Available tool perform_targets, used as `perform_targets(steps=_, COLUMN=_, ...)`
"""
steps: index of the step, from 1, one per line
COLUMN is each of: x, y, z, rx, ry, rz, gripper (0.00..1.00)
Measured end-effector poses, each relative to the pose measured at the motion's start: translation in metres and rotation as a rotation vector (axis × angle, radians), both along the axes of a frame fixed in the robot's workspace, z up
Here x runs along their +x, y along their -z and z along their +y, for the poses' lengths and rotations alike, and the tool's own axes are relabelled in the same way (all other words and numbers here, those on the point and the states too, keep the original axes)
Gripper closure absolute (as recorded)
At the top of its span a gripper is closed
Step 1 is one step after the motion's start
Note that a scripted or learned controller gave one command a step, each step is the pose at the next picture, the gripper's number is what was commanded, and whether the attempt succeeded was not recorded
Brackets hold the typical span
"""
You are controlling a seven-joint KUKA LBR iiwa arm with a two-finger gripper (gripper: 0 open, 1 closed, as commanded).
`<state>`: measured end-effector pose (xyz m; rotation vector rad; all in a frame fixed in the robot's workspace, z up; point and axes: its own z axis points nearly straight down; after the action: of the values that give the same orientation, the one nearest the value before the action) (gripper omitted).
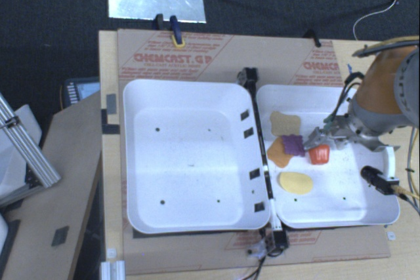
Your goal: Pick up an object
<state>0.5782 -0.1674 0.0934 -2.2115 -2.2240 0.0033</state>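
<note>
The right bin holds several small objects. A tan flat piece lies near the divider, with a purple block resting on an orange flat piece just below it. Toward the front lies a yellow oval. A red block sits in the bin's middle. My gripper reaches in from the right and hangs low, directly over the red block and just right of the purple block. Whether it touches either one is unclear.
The left bin stands beside the right one, split off by a black-clipped divider. The grey arm with its orange band covers the right bin's far right corner. A black fitting sits at its right rim.
</note>
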Motion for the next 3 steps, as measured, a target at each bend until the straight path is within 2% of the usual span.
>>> perform_targets(steps=1, x=-0.007, y=0.008, z=0.002, rx=-0.004, ry=0.004, rz=-0.008, gripper=0.00)
perform_targets(steps=2, x=-0.006, y=-0.003, z=0.002, rx=-0.004, ry=0.004, rz=-0.011, gripper=1.00)
perform_targets(steps=3, x=-0.023, y=0.008, z=0.041, rx=-0.005, ry=0.000, rz=-0.010, gripper=1.00)
